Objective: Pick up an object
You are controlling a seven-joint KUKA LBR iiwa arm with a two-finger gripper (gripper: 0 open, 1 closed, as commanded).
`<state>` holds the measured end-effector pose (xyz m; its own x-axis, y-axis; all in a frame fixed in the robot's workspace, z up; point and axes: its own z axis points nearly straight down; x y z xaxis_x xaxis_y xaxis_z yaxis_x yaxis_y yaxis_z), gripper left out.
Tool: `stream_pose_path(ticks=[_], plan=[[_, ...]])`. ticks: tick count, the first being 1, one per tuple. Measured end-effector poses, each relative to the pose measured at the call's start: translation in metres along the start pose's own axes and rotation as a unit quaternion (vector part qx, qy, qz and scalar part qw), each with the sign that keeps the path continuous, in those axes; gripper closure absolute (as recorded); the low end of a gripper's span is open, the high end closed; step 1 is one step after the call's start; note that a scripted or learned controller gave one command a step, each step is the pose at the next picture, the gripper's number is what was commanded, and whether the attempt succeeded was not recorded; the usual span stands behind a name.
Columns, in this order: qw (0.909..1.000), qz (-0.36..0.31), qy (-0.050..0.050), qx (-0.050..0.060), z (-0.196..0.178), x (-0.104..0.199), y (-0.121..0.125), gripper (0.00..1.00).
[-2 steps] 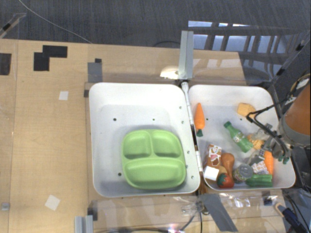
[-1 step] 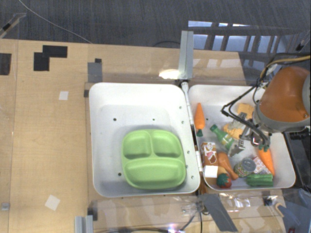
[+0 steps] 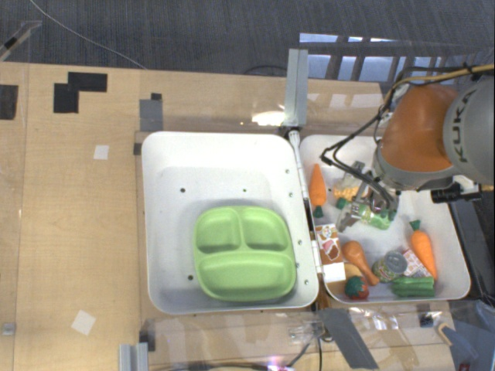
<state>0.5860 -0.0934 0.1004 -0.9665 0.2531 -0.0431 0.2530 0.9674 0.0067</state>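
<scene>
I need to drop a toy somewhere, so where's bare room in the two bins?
Left white bin: bare floor behind and left of the green divided plastic plate. Right white bin: crowded with toy food under the end effector.

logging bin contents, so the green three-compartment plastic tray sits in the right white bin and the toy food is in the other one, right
Not quite: the camera view shows the green three-compartment plastic tray in the left white bin; the toy food lies in the right white bin.
</scene>
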Motion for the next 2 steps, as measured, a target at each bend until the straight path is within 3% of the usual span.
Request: stream_pose_path(ticks=[1,2], plan=[[0.9995,0.032,-0.004,0.001,-0.003,0.061,-0.019,0.0],[0.9985,0.054,-0.009,0.002,-0.004,0.08,-0.022,0.0]])
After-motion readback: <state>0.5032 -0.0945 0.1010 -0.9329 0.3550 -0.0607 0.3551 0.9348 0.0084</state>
